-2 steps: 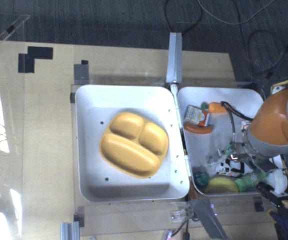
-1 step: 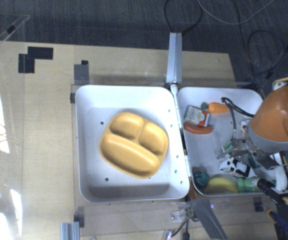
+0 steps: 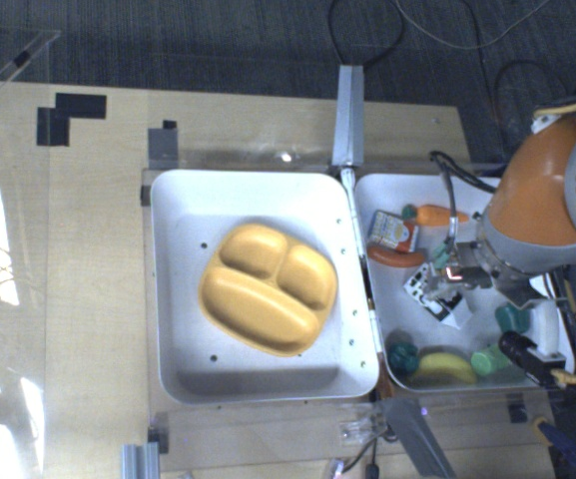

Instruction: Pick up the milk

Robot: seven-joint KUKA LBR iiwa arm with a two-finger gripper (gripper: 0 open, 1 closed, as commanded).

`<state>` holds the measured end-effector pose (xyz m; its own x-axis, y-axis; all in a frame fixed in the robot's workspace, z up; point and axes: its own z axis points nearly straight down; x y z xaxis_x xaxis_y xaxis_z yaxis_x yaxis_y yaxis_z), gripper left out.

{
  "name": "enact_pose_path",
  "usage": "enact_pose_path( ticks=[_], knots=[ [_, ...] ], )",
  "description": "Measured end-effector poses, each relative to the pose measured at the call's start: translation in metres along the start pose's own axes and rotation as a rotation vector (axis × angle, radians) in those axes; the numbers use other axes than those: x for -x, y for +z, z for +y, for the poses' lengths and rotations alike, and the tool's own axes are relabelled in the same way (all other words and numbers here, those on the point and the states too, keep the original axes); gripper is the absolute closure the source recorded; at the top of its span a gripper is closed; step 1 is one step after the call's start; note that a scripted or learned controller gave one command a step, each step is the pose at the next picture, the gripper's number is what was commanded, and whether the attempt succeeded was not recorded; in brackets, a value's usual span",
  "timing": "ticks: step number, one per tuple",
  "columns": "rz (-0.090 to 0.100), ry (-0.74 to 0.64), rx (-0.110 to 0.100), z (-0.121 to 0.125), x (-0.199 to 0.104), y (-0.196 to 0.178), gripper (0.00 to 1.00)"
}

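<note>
The milk (image 3: 389, 230) looks like a small grey-white carton with blue and orange print. It lies near the back left corner of the right bin (image 3: 397, 190). My gripper (image 3: 435, 291) hangs low over the middle of that bin, right of the carton, nearer the front and apart from it. The grey and orange arm hides the bin's right side.
A big yellow bread loaf (image 3: 270, 285) fills much of the left bin (image 3: 178, 267). In the right bin, an orange carrot-like piece (image 3: 432, 215) and a red item (image 3: 395, 257) lie by the milk. A banana (image 3: 442, 367) and green pieces (image 3: 402, 352) lie along the front wall.
</note>
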<state>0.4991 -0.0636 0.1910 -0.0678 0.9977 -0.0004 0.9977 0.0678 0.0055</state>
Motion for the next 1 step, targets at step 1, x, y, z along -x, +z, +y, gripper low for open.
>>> enact_pose_path(
  ticks=[1],
  knots=[
    [0.000, -0.001, 0.000, 0.0000, 0.0000, 0.0001, 0.00]
  ],
)
